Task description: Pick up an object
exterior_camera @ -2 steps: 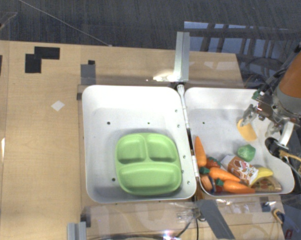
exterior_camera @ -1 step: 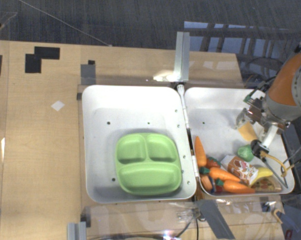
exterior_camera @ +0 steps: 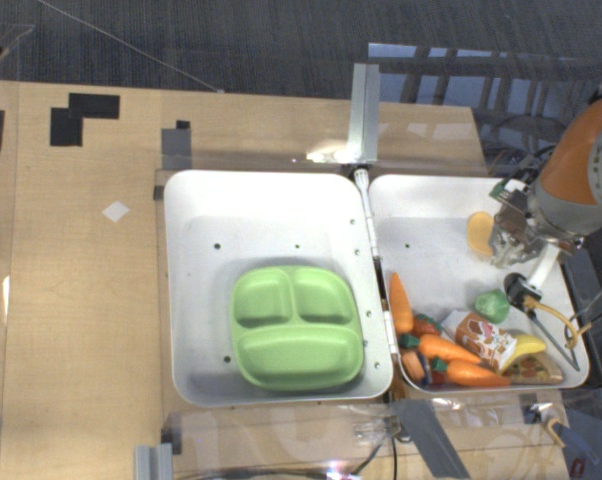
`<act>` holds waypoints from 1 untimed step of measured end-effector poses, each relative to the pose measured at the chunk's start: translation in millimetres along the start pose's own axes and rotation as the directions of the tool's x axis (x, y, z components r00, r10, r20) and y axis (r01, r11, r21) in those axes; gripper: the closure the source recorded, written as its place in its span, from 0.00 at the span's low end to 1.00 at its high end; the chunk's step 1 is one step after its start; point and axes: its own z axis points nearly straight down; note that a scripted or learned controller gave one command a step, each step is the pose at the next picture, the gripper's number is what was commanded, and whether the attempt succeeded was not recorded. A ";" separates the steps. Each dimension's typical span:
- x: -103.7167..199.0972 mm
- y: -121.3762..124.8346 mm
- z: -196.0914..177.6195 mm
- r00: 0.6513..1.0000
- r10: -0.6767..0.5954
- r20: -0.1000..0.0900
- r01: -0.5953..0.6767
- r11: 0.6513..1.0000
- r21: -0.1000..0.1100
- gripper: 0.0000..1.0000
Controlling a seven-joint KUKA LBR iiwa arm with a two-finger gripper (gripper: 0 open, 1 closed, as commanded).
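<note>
Two white bins side by side on a wooden worktop (exterior_camera: 71,268). Left bin (exterior_camera: 196,228) with a green divided tray (exterior_camera: 296,326) at about 5 o'clock of its floor, near the front wall. Right bin (exterior_camera: 421,218) bare across its upper left, crowded along its front edge from 6 to 4 o'clock. There: an upright orange carrot (exterior_camera: 400,303) against the dividing wall, two more carrots (exterior_camera: 451,350) lying crosswise in the pile below, a printed snack packet (exterior_camera: 484,340), a yellow banana (exterior_camera: 526,349) touching the packet, a small green piece (exterior_camera: 492,304) just above them. At 2 o'clock of the right bin, a pale yellow-orange object (exterior_camera: 480,232), apart from the pile. Claw (exterior_camera: 507,245) just beside that object, at its 3 o'clock, hanging from the grey arm with orange band (exterior_camera: 581,163) entering from 3 o'clock. Cannot tell whether wide, narrow or gripping; nothing seen held in it.
</note>
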 end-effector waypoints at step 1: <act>0.0 -0.1 0.1 1.000 0.000 0.000 0.000 1.000 0.000 0.00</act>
